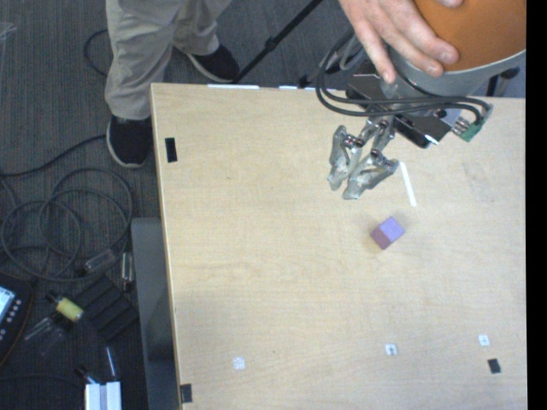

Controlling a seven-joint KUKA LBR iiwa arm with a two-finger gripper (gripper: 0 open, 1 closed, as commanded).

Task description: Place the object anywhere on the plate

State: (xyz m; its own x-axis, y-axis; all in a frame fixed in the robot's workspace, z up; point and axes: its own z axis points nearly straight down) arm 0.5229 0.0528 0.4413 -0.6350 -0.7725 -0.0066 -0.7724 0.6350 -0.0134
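Purple cube (pixel 388 232) lies alone on the pale wooden table (pixel 273 297), just below and to the right of the gripper (pixel 359 178), whose fingers hang spread apart with nothing between them, while a person's hand (pixel 389 20) rests on the orange band (pixel 483 15) above.
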